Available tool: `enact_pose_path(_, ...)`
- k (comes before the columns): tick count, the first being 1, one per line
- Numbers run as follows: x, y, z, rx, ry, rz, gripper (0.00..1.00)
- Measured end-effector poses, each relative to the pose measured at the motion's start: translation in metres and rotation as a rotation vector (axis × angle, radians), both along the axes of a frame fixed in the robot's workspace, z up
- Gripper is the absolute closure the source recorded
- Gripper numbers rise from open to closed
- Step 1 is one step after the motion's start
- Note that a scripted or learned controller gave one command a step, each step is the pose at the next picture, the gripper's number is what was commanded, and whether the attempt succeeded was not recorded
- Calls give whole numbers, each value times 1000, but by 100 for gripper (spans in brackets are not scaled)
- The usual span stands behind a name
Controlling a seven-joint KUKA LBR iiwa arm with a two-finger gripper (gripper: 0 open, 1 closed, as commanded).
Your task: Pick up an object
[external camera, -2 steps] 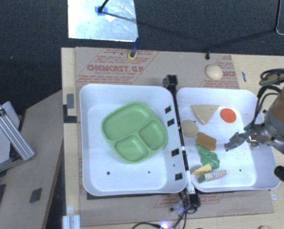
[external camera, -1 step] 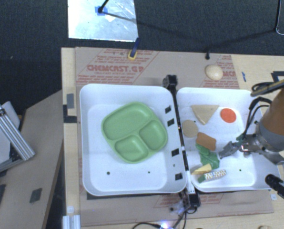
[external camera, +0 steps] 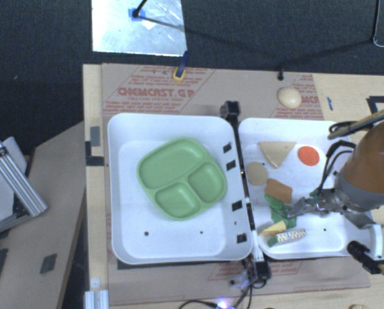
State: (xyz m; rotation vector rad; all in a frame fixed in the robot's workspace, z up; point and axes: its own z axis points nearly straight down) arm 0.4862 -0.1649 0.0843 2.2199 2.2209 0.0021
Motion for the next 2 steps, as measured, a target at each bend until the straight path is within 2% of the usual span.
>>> enact_pose_path(1, 2, 0, 12, -1, -5, 1, 100)
enact_pose_path(2, 6, 8, 60, 0, 0, 4, 100)
